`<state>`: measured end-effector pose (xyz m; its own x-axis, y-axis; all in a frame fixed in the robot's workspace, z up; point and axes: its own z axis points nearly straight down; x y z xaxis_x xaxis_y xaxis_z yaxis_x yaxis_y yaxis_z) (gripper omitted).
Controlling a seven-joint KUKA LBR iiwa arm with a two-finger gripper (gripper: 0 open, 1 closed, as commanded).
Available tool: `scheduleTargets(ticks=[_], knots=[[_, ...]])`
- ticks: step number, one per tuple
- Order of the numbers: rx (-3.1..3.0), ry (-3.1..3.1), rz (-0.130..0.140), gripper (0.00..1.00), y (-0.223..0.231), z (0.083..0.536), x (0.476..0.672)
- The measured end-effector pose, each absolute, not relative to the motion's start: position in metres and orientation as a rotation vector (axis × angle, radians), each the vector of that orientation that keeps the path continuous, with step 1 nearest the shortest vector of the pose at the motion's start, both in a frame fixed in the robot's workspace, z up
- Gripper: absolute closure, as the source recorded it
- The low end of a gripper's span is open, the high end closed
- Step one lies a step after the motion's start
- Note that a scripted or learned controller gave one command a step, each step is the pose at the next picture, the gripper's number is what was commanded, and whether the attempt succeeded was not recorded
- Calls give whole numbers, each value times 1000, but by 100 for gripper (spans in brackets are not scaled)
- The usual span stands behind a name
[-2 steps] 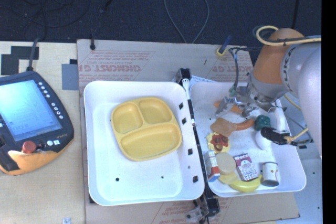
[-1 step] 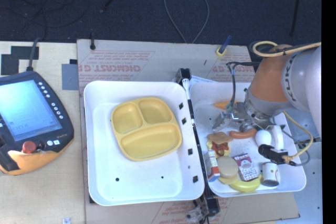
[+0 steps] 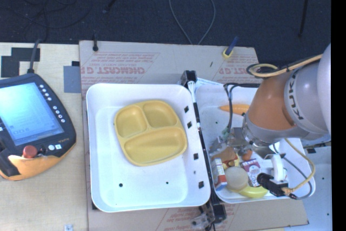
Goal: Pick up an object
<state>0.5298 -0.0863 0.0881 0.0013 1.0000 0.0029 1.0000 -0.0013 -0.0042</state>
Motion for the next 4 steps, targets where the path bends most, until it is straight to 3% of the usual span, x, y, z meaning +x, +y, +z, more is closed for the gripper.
scheduleTargets(ticks=[1, 2, 3, 4], knots=[[-2220, -2219, -1, 0, -99, 88, 528], [-2221, -2221, 2, 0, -140, 88, 584], [-2221, -2219, 2, 0, -184, 129, 551], [-2220, -2221, 1, 0, -190, 111, 553]])
